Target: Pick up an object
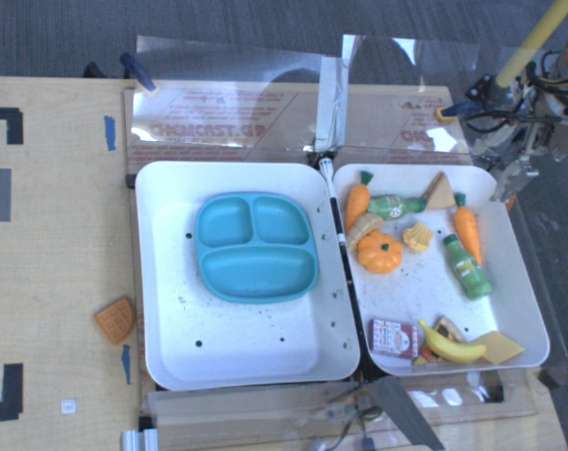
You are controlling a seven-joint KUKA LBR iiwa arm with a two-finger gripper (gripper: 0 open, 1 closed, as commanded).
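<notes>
The right bin (532,294) holds several toy foods. An orange pumpkin (379,253) lies beside a small yellow piece (416,238), with a carrot (357,200) and a green bottle (394,207) near the back left. A brown wedge (440,193) sits at the back. A second carrot (467,233) and a second green bottle (468,274) lie to the right. Along the front are a red-and-white carton (390,336), a banana (450,348) and a yellow wedge (502,348). My gripper (509,182) hangs over the bin's back right corner, apart from every object.
The left bin (161,252) holds a blue divided plate (256,247). A waffle-like brown piece (115,319) lies on the wooden bench left of the bins. Clear plastic walls (332,101) stand behind both bins. Cables and arm parts crowd the top right.
</notes>
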